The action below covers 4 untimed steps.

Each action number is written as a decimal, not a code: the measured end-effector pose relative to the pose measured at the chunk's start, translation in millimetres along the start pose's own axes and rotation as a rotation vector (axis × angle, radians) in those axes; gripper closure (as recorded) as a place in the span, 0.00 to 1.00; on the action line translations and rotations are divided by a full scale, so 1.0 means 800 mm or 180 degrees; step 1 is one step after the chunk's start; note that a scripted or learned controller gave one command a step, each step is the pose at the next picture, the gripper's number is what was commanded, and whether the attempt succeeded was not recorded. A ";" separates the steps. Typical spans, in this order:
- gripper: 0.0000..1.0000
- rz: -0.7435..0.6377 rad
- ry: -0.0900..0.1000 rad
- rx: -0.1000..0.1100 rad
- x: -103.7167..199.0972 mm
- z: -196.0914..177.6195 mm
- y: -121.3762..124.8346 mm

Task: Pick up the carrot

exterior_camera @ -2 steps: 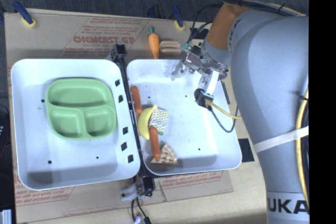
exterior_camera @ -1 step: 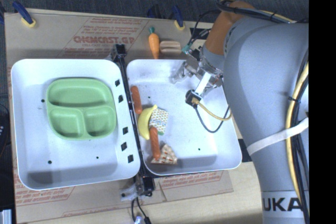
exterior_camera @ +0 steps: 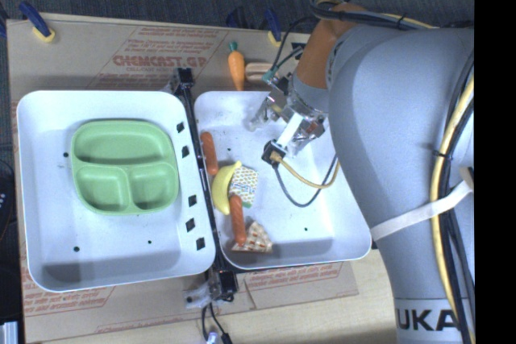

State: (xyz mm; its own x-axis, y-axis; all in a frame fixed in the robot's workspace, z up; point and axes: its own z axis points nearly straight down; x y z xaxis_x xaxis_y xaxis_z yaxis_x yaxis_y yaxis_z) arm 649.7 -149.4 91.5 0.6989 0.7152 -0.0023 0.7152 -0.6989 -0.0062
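Observation:
The carrot [exterior_camera: 235, 68] is small and orange with a green top. It lies on the cardboard just beyond the far rim of the right bin [exterior_camera: 339, 213], outside both bins. My gripper [exterior_camera: 262, 114] hangs low over the far part of the right bin, slightly right of and nearer than the carrot, and apart from it. The grey arm and its orange band [exterior_camera: 318, 44] reach in from the right and hide the bin's right side.
In the right bin's left half lie a sausage [exterior_camera: 209, 152], a banana [exterior_camera: 221, 188], a patterned piece [exterior_camera: 245, 183], a second sausage [exterior_camera: 238, 223] and a waffle wedge [exterior_camera: 256, 239]. A green divided plate [exterior_camera: 125, 165] sits in the left bin [exterior_camera: 40, 254]. A tan piece [exterior_camera: 256, 74] lies beside the carrot.

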 end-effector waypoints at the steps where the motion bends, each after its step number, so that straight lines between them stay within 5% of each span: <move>1: 0.00 0.0862 0.0005 -0.0007 -0.031 -0.073 0.027; 2: 0.00 0.1172 0.0000 0.0006 -0.059 -0.039 0.048; 3: 0.00 0.1421 -0.0002 0.0006 -0.157 -0.009 -0.051; 4: 0.00 0.0500 0.0009 0.0001 -0.206 0.001 -0.102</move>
State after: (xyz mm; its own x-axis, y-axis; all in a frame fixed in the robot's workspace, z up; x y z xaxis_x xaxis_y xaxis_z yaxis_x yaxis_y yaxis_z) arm 476.1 -210.3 91.3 0.8022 0.5970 -0.0004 0.5970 -0.8022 -0.0062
